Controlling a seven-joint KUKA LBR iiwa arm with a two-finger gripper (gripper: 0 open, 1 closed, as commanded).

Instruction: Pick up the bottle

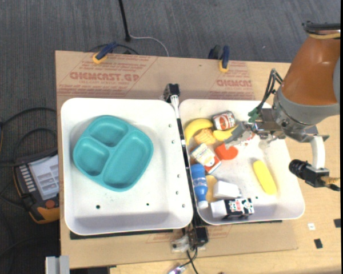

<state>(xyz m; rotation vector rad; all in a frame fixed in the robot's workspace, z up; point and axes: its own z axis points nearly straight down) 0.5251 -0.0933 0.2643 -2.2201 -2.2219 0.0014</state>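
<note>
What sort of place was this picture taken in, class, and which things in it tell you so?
Probably a robotics lab or test bench: a robot arm reaches over two white bins on a board held by clamps, and toy food such as a banana fills the right bin.

Bright, even overhead light gives soft, short shadows. The white bins [160, 210] are nearly blown out, with mild glare. Focus is slightly soft overall, and grainy toward the dark carpet [46, 16] at 11 o'clock.

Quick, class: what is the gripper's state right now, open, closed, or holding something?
Gripper: cannot be told; it sits above the right bin near the orange item, apart from the blue bottle.
</note>
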